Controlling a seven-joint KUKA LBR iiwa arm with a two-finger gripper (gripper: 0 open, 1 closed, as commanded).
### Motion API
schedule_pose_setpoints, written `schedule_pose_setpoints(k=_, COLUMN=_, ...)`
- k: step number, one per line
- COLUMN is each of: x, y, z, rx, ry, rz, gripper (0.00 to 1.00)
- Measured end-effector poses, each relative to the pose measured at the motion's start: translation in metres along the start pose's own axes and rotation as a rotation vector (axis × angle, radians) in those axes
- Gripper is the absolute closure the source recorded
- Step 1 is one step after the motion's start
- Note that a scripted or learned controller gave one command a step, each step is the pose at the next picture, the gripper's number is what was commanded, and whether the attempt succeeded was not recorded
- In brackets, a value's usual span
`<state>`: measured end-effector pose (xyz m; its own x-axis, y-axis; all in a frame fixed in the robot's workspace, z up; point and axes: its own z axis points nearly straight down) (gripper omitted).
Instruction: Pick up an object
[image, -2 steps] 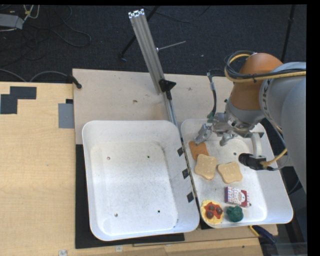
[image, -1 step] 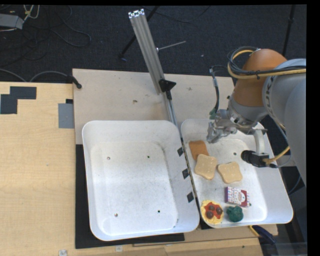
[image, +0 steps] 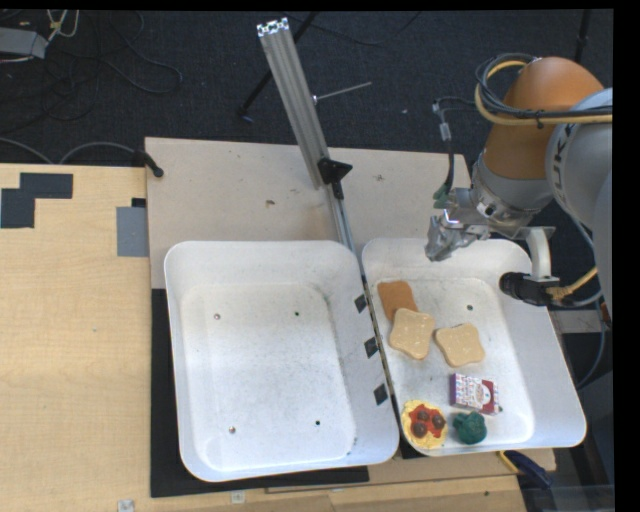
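I see the pincer (image: 441, 247) hanging over the far edge of the right bin (image: 545, 420); I cannot tell how it is set. In that bin lie three bread slices (image: 412, 333), a small packet (image: 472, 392), a green lump (image: 469, 428) and a pizza toy (image: 424, 422) near me.
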<state>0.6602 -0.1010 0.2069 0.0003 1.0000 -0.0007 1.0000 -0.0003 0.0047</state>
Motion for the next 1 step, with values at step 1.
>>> schedule_pose_setpoints(k=1, x=-0.0004, y=0.0001, z=-0.0027, rx=0.005, ry=0.000, rz=-0.002, gripper=1.00)
